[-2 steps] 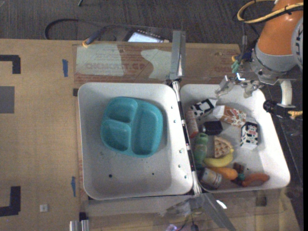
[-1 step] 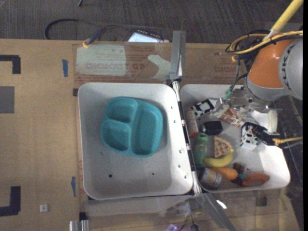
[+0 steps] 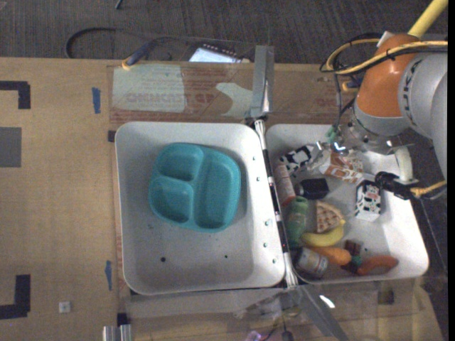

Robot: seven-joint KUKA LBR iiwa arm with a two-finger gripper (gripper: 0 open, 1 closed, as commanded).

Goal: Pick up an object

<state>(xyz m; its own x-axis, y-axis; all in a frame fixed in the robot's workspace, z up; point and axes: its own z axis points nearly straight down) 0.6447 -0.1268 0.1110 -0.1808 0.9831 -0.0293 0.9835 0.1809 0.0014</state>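
The arm's end effector [image 3: 346, 146] hovers over the right bin's [image 3: 409, 241] far edge; I cannot tell its state. In that bin a banana [image 3: 323, 237] lies with its long axis left-right, and a carrot [image 3: 377, 264] points right. A teal tray [image 3: 195, 186] sits in the left bin [image 3: 135, 212].

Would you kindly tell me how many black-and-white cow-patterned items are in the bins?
2. One cow-patterned item lies near the right bin's top-left; the other cow-patterned item sits toward its right side. More may be hidden beneath the arm.
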